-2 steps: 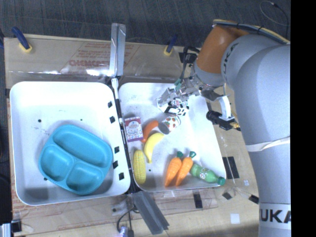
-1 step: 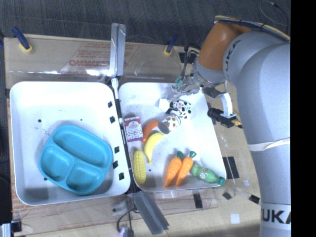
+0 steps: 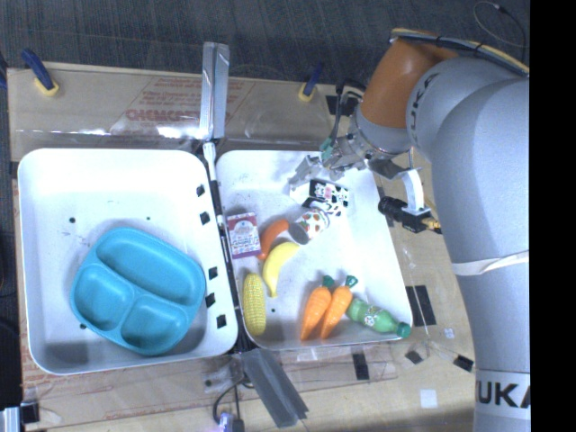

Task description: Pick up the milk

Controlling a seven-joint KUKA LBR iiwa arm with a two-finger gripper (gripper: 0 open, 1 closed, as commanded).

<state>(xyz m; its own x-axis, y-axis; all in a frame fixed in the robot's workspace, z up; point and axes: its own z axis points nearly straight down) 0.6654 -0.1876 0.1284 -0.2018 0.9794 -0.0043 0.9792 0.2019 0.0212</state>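
The milk is a small white carton with black cow patches. It lies on its side in the upper middle of the right bin. My gripper hangs at the end of the grey arm, just above and to the left of the carton, near the bin's far wall. Whether it touches the carton is hard to tell from this angle. Nothing is visibly lifted off the bin floor.
Just below the milk lie a small round can, an orange piece and a banana. A red box, corn, two carrots and a green bottle sit further forward. The left bin holds a blue divided plate.
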